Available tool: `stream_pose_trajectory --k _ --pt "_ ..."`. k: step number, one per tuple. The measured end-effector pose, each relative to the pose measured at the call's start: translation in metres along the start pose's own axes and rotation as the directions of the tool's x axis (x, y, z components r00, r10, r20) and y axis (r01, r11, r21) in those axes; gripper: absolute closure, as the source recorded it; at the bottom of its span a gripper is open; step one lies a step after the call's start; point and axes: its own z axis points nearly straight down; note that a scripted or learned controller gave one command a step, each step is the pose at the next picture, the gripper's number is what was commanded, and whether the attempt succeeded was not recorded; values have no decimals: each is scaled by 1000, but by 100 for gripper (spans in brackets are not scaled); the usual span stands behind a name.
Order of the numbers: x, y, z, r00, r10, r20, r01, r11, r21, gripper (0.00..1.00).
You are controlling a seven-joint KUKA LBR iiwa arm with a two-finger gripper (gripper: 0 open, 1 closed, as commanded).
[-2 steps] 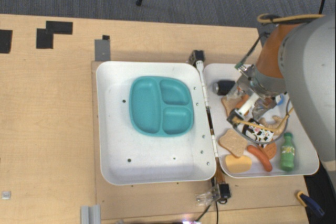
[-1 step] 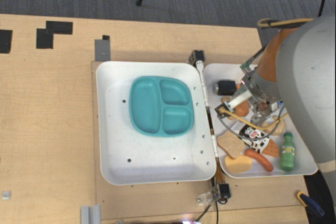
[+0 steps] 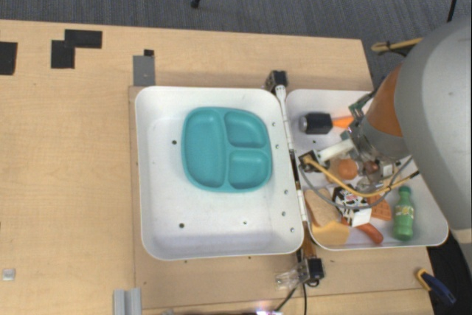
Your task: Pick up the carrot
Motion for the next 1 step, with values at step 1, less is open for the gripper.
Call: stream_pose_trajectory --k 1 --pt "-33 -6 -1 996 87 -3 -87 996 -1 0"
